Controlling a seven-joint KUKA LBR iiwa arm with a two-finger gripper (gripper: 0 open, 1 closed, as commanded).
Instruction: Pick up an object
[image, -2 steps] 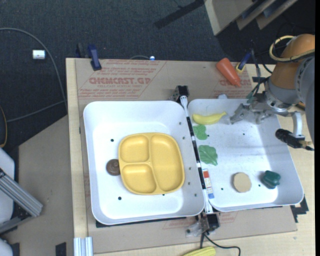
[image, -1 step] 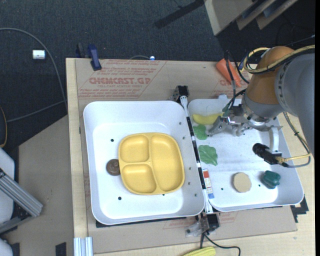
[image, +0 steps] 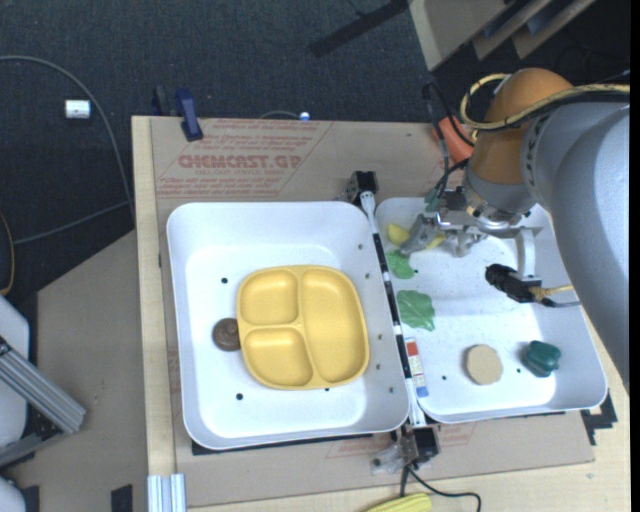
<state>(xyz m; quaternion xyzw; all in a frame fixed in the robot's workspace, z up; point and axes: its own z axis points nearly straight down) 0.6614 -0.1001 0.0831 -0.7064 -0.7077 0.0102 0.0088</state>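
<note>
**tinkerer_09:** Where's the hand (image: 447, 234) sitting, and why there?

**binwatcher:** Low over the top-left corner of the right bin (image: 520, 405), with the arm leaning in from the right. I honestly can't tell if it's open or closed, since the wrist hardware blocks it from this angle. I don't see anything gripped.

**tinkerer_09:** So what's it after?

**binwatcher:** My guess is the yellow bit (image: 399, 233). It's just beside the hand, tucked against the bin's left wall. A green bit (image: 402, 267) sits right below it, and a bigger green lump (image: 415, 308) is further down the same wall. They're all crowded along that edge, which probably explains why the hand is so tight in the corner.

**tinkerer_09:** Are there easier picks?

**binwatcher:** I'd say so. The tan disc (image: 484, 364) and the teal thing (image: 541, 357) lie out in the open near the bottom of the bin, well apart from the hand. The wall could get in the way of the yellow one.

**tinkerer_09:** And the left bin?

**binwatcher:** There's a yellow tray (image: 300, 328) flat in the middle of the left bin (image: 200, 260), with a brown disc (image: 226, 334) touching its left edge. Both are well away from the hand. Nothing's lifted yet.
</note>
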